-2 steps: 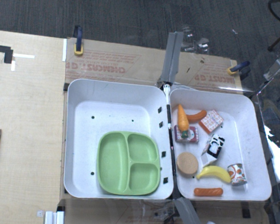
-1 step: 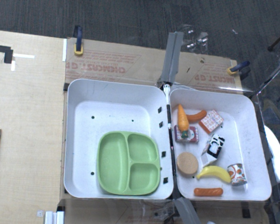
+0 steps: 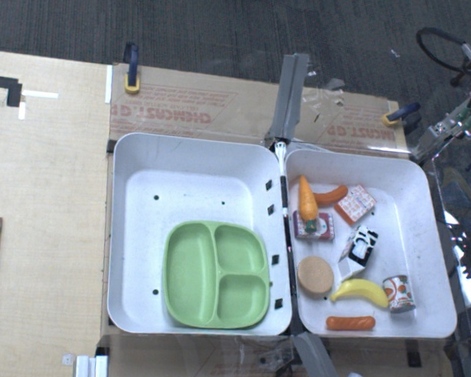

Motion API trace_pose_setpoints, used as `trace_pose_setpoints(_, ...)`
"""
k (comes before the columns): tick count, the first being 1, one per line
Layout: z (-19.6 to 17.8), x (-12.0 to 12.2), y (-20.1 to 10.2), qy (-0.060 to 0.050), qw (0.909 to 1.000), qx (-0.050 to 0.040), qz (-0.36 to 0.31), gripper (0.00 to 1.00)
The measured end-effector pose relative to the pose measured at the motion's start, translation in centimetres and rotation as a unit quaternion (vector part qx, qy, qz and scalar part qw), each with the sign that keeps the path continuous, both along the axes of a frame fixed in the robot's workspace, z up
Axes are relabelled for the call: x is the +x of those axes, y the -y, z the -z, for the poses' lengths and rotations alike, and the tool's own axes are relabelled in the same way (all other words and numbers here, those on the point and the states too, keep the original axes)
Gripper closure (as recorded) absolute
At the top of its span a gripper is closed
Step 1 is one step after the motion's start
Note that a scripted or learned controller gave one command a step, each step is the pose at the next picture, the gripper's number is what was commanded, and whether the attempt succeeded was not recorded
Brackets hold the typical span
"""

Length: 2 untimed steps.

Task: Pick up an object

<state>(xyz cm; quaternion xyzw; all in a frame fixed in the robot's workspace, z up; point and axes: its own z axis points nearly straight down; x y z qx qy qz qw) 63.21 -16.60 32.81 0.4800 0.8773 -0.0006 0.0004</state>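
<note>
The right bin (image 3: 429,244) holds all the loose things, and the left bin (image 3: 133,215) carries a green divided plate (image 3: 217,275). At the top right corner, above the surface and well apart from both bins, there are some metal parts and cables that may belong to the arm, but they are too unclear, so I cannot tell the state of the gripper. A good candidate for picking is the banana (image 3: 360,292), which lies near the front of the right bin, between a round tan disc (image 3: 316,275) and a small can (image 3: 399,293), with a red sausage (image 3: 350,323) just in front of it. It looks like a toy, so probably it is light, stiff and a little smooth; I would take it across the thick middle of its curve, where the sides are most parallel. The can lies very near its right end, so the approach needs care there. The carrot (image 3: 307,198) is also possible, but it rests against a small pink packet (image 3: 313,226), and the red box (image 3: 355,203) and the black-and-white carton (image 3: 362,245) are flat and harder to hold.
</note>
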Motion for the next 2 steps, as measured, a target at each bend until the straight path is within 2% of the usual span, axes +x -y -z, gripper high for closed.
trace_pose_setpoints(1, -3.5, 1.5, -6.7, 0.001, 0.9985, 0.0001, 0.054, 1.00)
trace_pose_setpoints(2, -6.4, -5.2, -14.5, -0.001, 0.9963, 0.0001, 0.086, 1.00)
